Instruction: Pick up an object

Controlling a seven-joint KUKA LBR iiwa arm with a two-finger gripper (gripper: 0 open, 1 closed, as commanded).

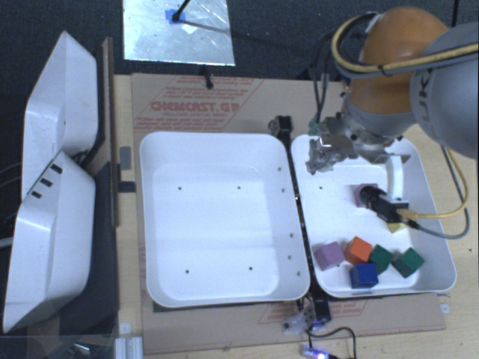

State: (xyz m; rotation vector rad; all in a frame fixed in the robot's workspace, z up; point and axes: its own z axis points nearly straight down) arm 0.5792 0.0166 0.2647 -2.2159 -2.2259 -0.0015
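Observation:
My gripper [320, 158] hangs over the far left part of the right bin [438, 223], under the grey arm with its orange band. Along the bin's near edge lies a cluster of blocks: a lilac one [328, 255], an orange one [359, 249], a blue one [364, 275], a dark green one [382, 258] and a green one [409, 262]. A dark purple object [366, 193] rests in the middle of the bin, to the right of and nearer than the gripper. The gripper is apart from all of them.
The left bin [217, 215] stands beside the right one, with a narrow black divider [298, 200] between them. A small yellow piece [395, 227] shows near the purple object. White casings [52, 178] stand at the far left, and a shiny plate [178, 21] lies behind the bins.

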